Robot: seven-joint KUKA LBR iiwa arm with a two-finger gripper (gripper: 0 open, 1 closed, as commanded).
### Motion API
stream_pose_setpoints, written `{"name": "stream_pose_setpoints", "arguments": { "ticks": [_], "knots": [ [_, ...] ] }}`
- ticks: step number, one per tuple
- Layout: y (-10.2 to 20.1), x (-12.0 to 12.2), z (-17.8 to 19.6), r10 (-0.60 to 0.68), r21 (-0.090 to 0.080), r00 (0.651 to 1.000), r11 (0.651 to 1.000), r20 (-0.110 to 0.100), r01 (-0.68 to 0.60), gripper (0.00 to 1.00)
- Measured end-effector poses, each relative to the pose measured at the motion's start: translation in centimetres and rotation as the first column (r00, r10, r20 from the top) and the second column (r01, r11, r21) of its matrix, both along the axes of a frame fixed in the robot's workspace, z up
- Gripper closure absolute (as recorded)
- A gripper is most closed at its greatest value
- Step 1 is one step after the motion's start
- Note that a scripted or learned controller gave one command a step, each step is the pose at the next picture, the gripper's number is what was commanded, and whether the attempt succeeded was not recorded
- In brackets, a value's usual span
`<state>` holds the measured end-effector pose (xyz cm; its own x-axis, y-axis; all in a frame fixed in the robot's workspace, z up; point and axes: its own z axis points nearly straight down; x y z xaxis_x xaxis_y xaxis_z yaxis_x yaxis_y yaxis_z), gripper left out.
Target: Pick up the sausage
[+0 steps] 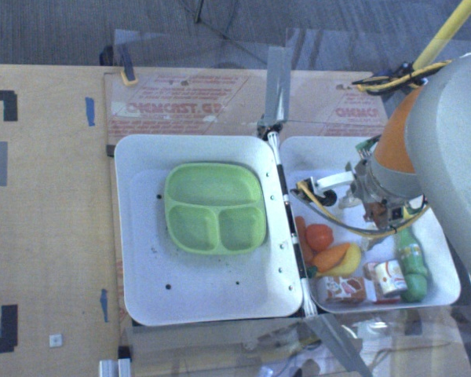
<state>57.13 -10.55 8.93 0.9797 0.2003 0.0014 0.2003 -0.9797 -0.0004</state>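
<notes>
Camera view puts your arm (447, 148) over the right bin (447, 285), its gripper (381, 210) low above the toys. Whether it is spread or pinched, you cannot tell. The sausage (301, 238) lies along that bin's left wall, just left of the tomato (319, 236). A carrot (334, 258) and 1 banana (349, 264) sit below the tomato. The green tray (214, 207) rests in the left bin (141, 289).
</notes>
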Motion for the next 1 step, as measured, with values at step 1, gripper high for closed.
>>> {"name": "stream_pose_setpoints", "arguments": {
  "ticks": [1],
  "knots": [
    [-0.71, 8.45, -0.18, 0.099, 0.0, 0.995, 0.995, 0.001, -0.099, 0.0]
  ]
}}
